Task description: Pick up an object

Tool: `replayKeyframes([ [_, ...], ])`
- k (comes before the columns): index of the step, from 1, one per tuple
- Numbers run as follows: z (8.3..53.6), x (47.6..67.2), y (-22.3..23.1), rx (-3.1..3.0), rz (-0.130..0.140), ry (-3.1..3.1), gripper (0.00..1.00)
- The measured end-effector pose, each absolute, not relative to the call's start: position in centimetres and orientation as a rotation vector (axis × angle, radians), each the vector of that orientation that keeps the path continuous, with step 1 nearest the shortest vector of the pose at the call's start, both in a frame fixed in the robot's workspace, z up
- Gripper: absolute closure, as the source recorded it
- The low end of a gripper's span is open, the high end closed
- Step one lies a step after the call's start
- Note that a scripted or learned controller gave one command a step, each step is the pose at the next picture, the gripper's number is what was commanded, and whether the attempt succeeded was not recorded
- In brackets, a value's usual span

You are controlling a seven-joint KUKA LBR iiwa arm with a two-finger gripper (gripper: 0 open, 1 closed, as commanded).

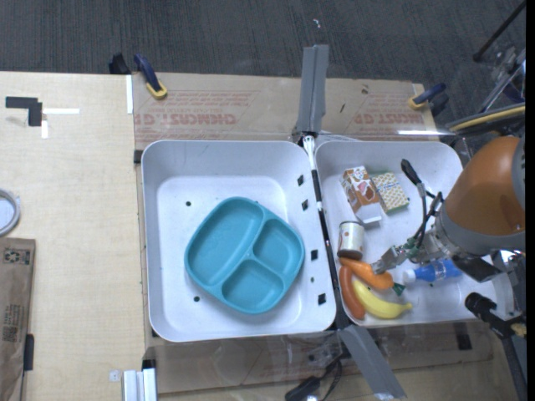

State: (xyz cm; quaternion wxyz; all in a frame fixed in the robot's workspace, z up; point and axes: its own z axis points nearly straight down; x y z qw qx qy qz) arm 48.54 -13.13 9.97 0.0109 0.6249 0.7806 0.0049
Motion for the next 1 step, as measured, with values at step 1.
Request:
replayKeyframes([
  [1,10.56,48.53,-13.12,1.956,0.013,2.436,1.00],
])
